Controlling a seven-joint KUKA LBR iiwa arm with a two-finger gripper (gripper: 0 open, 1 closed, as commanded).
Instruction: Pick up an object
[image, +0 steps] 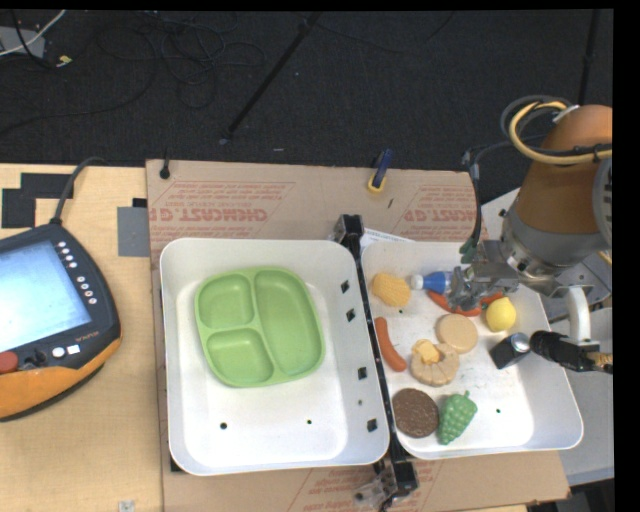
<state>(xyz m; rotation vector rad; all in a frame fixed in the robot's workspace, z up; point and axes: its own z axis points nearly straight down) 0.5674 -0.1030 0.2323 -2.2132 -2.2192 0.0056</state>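
Observation:
My gripper (463, 293) hangs low over the back of the right bin (545, 425), reaching in from the right. Just left of it lies a small blue toy (436, 281), with a red-orange piece (443, 299) at the gripper's foot. A yellow lemon (500, 315) sits just to its right. In front of it lies a beige disc (459, 332). Nothing is seen held in the gripper.
The right bin also holds a yellow-orange pastry (391, 290), a red sausage (390, 343), a tan bun (433, 364), a brown patty (414, 411) and green grapes (455, 417). A green divided plate (259, 327) lies in the left bin (185, 420). A pendant (45, 315) rests far left.

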